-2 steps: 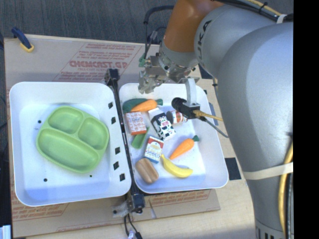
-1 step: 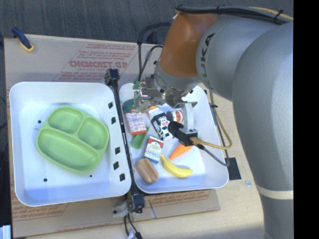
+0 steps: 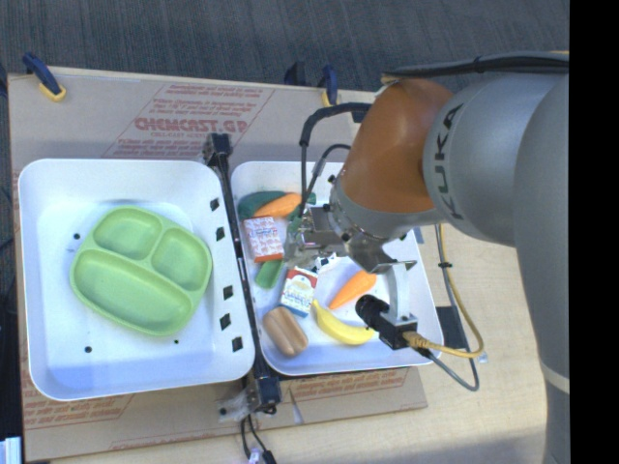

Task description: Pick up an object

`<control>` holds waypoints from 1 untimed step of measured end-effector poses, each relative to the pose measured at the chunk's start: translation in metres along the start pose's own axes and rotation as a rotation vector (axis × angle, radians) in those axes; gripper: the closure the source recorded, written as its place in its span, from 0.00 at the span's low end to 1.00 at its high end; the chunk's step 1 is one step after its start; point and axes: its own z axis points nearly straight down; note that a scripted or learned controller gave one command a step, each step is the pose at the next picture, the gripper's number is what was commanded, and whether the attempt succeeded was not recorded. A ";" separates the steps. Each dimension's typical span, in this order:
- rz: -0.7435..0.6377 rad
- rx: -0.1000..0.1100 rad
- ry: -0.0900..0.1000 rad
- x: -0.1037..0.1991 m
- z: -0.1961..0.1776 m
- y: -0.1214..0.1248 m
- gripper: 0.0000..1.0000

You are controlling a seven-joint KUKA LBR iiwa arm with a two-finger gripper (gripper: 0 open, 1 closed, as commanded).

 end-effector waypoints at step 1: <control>0.000 0.000 0.001 0.005 0.025 -0.031 1.00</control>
